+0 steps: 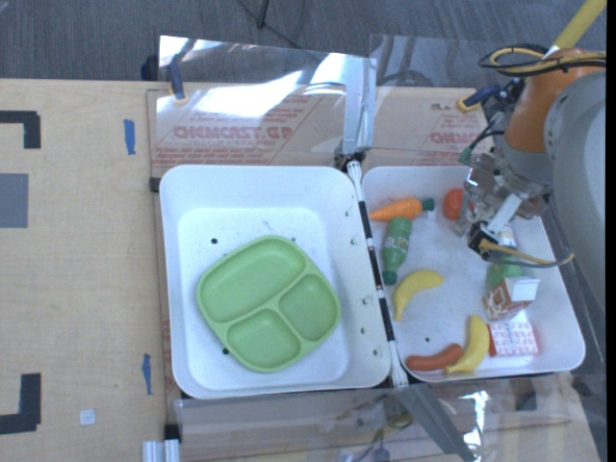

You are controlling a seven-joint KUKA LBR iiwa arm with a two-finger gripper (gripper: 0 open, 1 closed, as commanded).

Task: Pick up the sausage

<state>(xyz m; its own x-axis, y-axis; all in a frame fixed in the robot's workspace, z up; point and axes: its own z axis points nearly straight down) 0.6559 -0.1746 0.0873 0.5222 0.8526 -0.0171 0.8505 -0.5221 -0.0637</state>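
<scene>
Nothing of the pick is done yet, as far as I can judge: the sausage (434, 358) lies untouched on the floor of the right bin (568, 354), close to its near wall, while my gripper (493, 227) hangs well apart from it toward the far side of that bin, with nothing between its tips that I can make out. Whether it is spread or pressed together I cannot tell from this slanted look down; the wrist and cables crowd it. What is left is the whole job: travel toward the near edge, come down, close, lift. The awkward part is a banana (474, 344) lying just beside the sausage, seemingly touching its right end, so a careless close could catch both. A second banana (415, 288) sits between my tool and the target, with a green bottle (396, 243) and a carrot (401, 209) farther back, and a small carton (508, 297) to the right. The left bin (183, 258) holds a green divided plate (269, 303), out of my way.
</scene>
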